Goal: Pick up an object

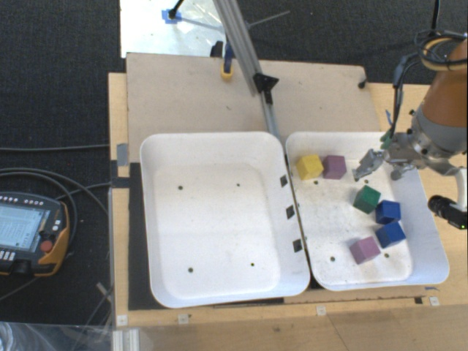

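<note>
a: where's the claw [363, 168] sitting?

b: over the right bin [431, 269], up near its far edge, reaching in from the right. whether it's released or clenched i can't tell from this slant, and nothing shows in its grip.

a: and what could it pick?

b: six small cubes, all in that bin. the green cube [366, 199] lies just below the claw and is the nearest. two blue cubes [389, 222] sit further below and a little right, touching or nearly so, and a purple cube [364, 250] is lower still. to the claw's left a second, mauve cube [334, 167] and a yellow cube [308, 167] stand side by side, about touching.

a: how would the green one handle?

b: i'd judge it light and stiff, probably wood or foam, with flat faces that shouldn't slip much. best taken across two opposite faces. it stands turned at an angle to the bin, so the claw would need to match that, and the upper blue cube crowds one side.

a: any writing or labels?

b: none on the cubes. the pendant [25, 231] well off to the left has a lit screen, but it's too small to read.
</note>
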Controlling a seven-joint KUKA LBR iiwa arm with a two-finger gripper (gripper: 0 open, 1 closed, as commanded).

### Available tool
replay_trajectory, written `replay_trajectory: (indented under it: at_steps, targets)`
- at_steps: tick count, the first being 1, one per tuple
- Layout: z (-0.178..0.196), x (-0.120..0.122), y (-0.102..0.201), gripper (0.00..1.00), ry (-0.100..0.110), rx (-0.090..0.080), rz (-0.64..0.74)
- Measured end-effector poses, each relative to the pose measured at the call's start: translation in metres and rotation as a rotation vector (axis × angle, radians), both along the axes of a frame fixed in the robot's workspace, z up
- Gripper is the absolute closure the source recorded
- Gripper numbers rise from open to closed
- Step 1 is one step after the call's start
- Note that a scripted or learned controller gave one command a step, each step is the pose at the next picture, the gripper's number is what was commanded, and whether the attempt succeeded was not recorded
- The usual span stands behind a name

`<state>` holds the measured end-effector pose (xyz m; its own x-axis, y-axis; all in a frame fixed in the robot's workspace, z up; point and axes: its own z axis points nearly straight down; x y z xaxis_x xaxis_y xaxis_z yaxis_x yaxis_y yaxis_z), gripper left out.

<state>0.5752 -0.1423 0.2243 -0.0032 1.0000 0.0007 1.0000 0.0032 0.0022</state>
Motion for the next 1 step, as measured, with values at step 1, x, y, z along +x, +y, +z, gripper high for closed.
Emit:
replay_trajectory:
  at_steps: [1]
  targets:
    - [-0.1375, -0.0115, -0.039, 0.0, 0.005, 0.0, -0.003]
